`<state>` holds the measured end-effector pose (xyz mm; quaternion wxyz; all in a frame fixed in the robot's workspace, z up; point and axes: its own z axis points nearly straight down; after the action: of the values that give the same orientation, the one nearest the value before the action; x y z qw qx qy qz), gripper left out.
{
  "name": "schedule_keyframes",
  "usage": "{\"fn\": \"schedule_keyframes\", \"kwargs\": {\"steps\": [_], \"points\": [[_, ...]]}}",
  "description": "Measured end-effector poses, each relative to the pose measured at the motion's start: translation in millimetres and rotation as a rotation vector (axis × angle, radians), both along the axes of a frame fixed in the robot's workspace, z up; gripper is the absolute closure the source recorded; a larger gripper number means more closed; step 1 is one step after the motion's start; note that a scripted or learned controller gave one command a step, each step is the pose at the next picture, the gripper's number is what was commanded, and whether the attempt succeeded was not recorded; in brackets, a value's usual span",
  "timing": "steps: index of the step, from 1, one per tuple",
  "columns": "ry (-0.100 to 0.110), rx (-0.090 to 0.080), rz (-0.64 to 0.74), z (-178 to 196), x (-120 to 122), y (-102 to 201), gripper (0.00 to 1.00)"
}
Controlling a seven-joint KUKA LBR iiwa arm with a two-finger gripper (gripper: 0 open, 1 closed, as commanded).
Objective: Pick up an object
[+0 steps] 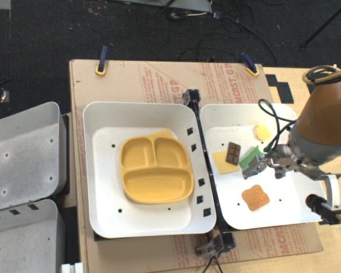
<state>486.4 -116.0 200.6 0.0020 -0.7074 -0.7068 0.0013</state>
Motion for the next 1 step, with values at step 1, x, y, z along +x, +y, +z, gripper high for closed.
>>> {"fn": "schedule_keyframes", "kwargs": {"steps": [1], "points": [[0.002,0.000,-0.002,-61.3,-0.8,-6.8,0.00]]}}
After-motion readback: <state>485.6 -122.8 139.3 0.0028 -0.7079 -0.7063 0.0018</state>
